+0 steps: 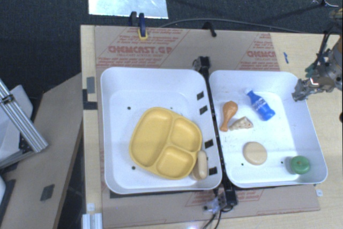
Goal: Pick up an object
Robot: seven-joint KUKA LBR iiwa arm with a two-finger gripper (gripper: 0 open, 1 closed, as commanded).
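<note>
The right bin (308, 120) holds a blue bottle (260, 105), an orange drumstick-shaped piece (229, 113), a pale wedge (241, 124), a round tan disc (255, 153) and a green round object (299, 164) in its near right corner. My gripper (306, 87) hangs at the far right edge of the right bin, just outside or above its rim, apart from every object. Nothing shows between its fingers.
The left bin (115, 115) holds a yellow divided tray (165, 142) with a small beige oblong piece (201, 164) at the tray's near right corner. A black clipped divider (210, 115) runs between the bins. A metal frame (21, 123) stands at the left.
</note>
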